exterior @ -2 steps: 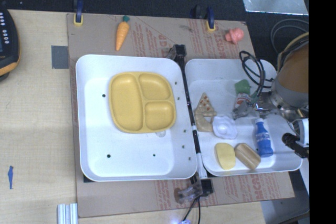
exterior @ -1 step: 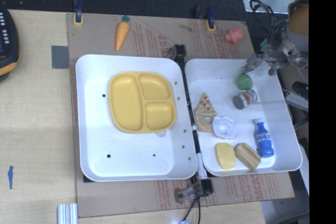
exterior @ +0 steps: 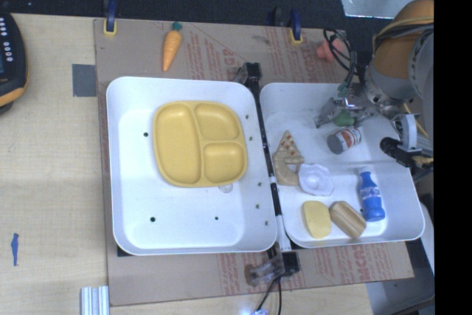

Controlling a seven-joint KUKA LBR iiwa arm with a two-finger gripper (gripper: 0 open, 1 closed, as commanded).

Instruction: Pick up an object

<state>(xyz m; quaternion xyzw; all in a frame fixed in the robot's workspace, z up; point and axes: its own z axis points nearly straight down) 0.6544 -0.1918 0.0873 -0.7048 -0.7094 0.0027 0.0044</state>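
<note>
Left bin point(exterior: 133, 232): holds one yellow divided plate point(exterior: 199, 142), three compartments, its long axis running roughly top to bottom of the view. A toy carrot point(exterior: 171, 46) lies on the brown board beyond this bin, tip pointing toward the bin.

Right bin point(exterior: 295, 96): nearest the shared wall a pizza slice point(exterior: 287, 153), tip pointing away from the camera side. Just right of it a small clear cup point(exterior: 316, 177). Along the near wall a yellow block point(exterior: 316, 218) and a bread roll point(exterior: 347, 219) lie side by side (roll tilted, long axis diagonal). Blue bottle point(exterior: 370, 195) lies on its side, long axis near vertical in the view, white cap toward the far wall.

A small can point(exterior: 344, 139) lies on its side in the bin's upper middle, long axis diagonal, grey end pointing lower left. Gripper point(exterior: 344, 111) is just above it, fingers spread, nothing between them; contact with the can cannot be judged.
</note>
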